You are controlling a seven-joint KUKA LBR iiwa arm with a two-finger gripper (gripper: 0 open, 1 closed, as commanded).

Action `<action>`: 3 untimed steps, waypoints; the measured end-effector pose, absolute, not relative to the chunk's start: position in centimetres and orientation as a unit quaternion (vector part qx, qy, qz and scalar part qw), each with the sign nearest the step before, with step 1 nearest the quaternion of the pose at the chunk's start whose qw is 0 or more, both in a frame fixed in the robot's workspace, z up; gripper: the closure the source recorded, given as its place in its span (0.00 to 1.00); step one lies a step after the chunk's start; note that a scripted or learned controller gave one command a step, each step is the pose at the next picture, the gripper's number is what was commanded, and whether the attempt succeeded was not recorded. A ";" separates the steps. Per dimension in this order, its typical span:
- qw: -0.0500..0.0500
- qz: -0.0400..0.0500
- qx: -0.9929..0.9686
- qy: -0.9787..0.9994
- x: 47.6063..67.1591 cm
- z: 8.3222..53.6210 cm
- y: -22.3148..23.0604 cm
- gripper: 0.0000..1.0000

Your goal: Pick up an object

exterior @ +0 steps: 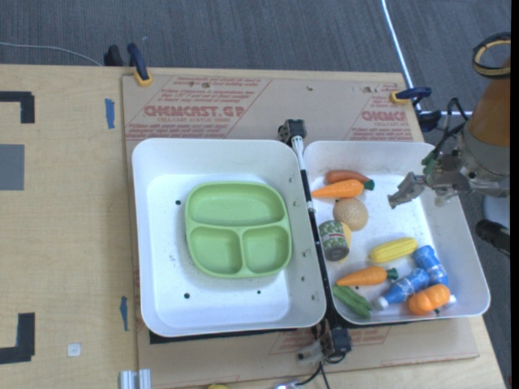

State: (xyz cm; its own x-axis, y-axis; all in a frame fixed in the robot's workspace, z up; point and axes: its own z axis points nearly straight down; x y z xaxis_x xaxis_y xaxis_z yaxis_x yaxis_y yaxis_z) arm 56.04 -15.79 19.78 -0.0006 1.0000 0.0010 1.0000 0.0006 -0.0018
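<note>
My gripper [418,200] hangs open over the upper right part of the right bin [469,254], with nothing between its fingers. The toy food lies to its left and below it. An orange carrot [336,190] lies against a red piece [347,176] at the bin's far left. A beige round piece [351,212] and a small can [333,240] sit below them. Nearer the front lie a yellow corn cob [393,250], a second carrot [365,276], a green vegetable [352,300], a blue bottle [413,278] and an orange fruit [428,299].
The left bin [154,217] holds a green divided plate [238,228]. A black clamp [292,130] stands at the far end of the seam between the bins. Both bins rest on a cardboard sheet [203,104]. A white cable [389,23] runs across the floor behind.
</note>
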 end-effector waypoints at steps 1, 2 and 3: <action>-0.003 -0.003 -0.707 -0.707 56.1 8.8 -10.0 0.00; 0.001 0.000 -0.707 -0.707 47.9 13.9 -9.5 0.00; -0.001 0.000 -0.707 -0.707 59.0 9.3 -11.5 0.00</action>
